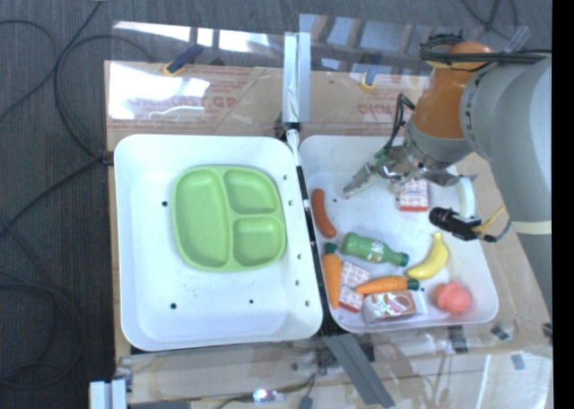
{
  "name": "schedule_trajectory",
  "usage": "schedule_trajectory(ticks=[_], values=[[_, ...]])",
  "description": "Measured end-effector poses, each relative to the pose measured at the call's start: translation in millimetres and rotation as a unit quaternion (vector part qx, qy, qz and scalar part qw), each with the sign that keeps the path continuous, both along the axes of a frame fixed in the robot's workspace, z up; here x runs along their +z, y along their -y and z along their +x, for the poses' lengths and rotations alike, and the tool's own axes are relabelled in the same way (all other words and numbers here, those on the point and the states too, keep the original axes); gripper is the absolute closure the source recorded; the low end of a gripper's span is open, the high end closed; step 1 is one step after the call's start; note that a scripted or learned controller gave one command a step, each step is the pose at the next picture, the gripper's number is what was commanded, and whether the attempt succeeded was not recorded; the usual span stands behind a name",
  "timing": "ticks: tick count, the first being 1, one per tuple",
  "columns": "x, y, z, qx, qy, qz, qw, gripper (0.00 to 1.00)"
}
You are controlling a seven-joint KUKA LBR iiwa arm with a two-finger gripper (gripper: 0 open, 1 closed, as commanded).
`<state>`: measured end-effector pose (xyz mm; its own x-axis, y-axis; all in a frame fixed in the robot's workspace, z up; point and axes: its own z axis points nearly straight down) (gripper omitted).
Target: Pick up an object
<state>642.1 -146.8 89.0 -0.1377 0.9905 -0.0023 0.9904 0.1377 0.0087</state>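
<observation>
Toys crowd the right bin (309, 152), and we have our hand (359, 185) low over its bare upper floor, fingers splayed wide towards eight o'clock with nothing between them.

No single target is named, so we take the nearest candidates. Closest at the hand's five o'clock is the hot dog sausage (322, 213), hard against the bin's left wall, long axis running from about eleven to five o'clock. At three o'clock from the hand, tucked under the wrist, sits a small red-and-white carton (413, 194). Further down lie the green bottle (373, 249), cap pointing to four o'clock, the banana (431, 259) curving up towards one o'clock, two carrots (333, 279) and (385, 286), the first upright, the second lying nearly across, another snack box (394, 305) and a pink ball (453, 298). The left bin (126, 246) carries a green divided plate (230, 217).

Now, the trouble we foresee. As the hand stands, we judge it would close on bare bin floor if it simply dropped. Going for the sausage, one finger could jam against the wall, because it lies so close there. And unless the fingers straddle that long axis crosswise, we reckon a round sausage rolls or squirts out. In the lower cluster, things touch, so a wide hand may nudge neighbours or pinch two at once.
</observation>
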Motion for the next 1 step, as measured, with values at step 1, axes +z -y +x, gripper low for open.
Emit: schedule_trajectory(ticks=[1], values=[[3.9,44.9,-32.1,-0.093,0.005,0.0067,0.9956,0.00]])
